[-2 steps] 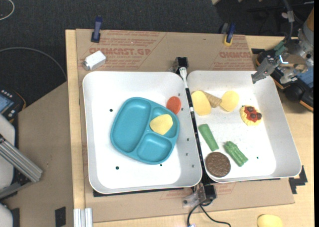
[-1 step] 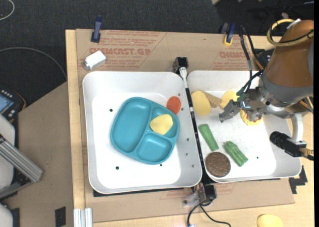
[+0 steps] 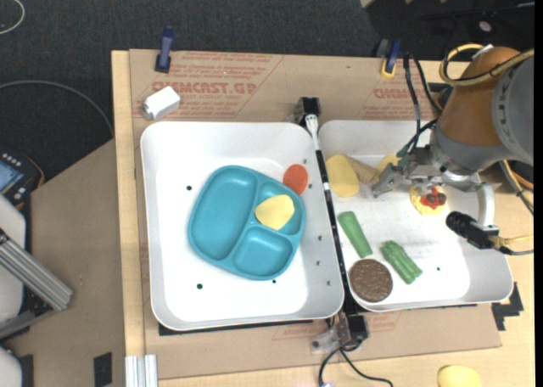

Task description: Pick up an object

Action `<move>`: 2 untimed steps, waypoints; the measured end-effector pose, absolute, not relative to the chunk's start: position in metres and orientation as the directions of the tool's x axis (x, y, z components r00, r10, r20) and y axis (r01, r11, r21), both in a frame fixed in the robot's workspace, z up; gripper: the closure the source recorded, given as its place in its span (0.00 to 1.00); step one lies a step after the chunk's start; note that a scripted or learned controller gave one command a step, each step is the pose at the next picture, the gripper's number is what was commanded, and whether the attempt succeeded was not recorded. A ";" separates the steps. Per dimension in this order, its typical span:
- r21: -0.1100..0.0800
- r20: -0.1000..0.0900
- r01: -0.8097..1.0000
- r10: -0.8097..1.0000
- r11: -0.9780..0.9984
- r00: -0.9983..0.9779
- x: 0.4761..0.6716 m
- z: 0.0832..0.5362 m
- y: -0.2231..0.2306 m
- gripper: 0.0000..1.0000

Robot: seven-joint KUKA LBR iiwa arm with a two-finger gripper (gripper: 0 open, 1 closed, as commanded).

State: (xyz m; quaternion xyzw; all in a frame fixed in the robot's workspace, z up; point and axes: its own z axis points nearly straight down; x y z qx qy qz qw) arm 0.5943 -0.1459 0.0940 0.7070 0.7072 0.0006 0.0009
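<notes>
Blue tray, perhaps orange ball

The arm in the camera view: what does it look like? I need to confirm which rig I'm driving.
The arm is grey and rounded, with a broad orange band above the wrist. Below the band sits a metallic grey gripper assembly. Black cables and a yellow one run along its left side, and a black cylindrical part hangs off it on a light bracket.

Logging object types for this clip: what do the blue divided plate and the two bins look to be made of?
The blue divided plate looks like moulded plastic: uniform colour, soft sheen, rounded compartment ridges. The two shallow white bins, left and right, look like thin formed plastic, smooth with rounded rims, though coated metal is possible.
</notes>
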 end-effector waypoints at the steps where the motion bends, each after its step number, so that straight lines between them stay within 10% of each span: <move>1: 0.013 -0.007 1.000 1.000 -0.003 0.003 0.615 0.204 -0.202 0.00; 2: -0.001 0.004 1.000 1.000 0.007 -0.007 0.576 0.250 -0.081 0.00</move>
